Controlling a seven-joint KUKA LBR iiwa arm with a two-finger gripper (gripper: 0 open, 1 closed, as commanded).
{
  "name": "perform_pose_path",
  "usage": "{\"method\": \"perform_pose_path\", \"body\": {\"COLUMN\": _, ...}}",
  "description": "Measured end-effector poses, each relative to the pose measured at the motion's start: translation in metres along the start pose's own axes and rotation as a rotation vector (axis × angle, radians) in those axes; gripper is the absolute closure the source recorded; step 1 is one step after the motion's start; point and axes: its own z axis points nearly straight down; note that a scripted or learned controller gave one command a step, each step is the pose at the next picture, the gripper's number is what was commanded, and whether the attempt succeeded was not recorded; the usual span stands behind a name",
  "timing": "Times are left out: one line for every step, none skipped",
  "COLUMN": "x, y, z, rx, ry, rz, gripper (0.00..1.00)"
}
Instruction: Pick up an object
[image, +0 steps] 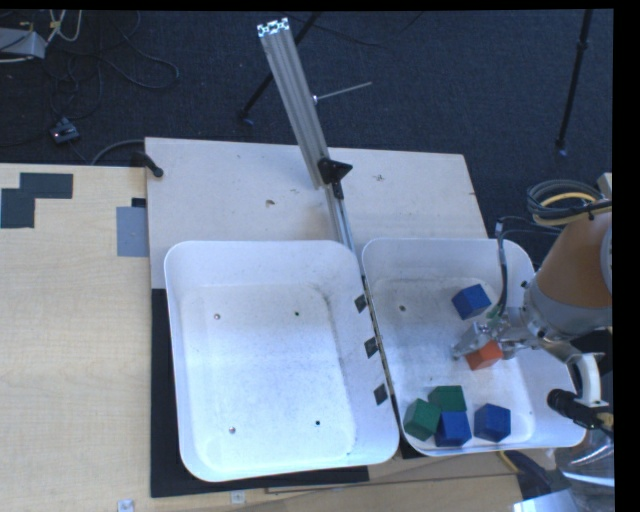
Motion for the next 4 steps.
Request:
{"method": "perform_pose_path", "body": {"x": -0.001, "y": -0.001, "z": -0.011, "rx": 0.001, "ry": 0.001, "rz": 0.004, "gripper": 1.00}}
{"method": "perform_pose_path", "body": {"x": 0.041, "y": -0.042, "z": -0.004, "rx": -0.009, "ry": -0.006, "rz": 0.004, "gripper": 1.00}}
{"method": "perform_pose_path", "body": {"x": 0.092, "y": -0.054, "z": -0.036, "rx": -0.018, "ry": -0.019, "rz": 0.004, "gripper": 1.00}}
{"method": "perform_pose_path", "body": {"x": 0.089, "y": -0.054, "z": -0.044, "rx": -0.018, "ry": -0.020, "rz": 0.011, "gripper": 1.00}}
